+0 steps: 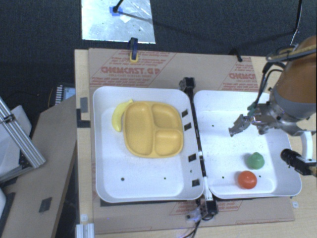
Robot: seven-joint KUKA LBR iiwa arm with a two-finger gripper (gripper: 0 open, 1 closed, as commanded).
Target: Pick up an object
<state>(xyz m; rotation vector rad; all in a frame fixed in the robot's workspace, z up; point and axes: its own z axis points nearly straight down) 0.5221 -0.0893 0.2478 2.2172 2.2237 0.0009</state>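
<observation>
The gripper hangs over the middle of the right bin, its fingers seemingly spread a little around nothing, though the view is blurred, while the green object and the orange-red ball lie near that bin's front right corner, apart from it.
</observation>
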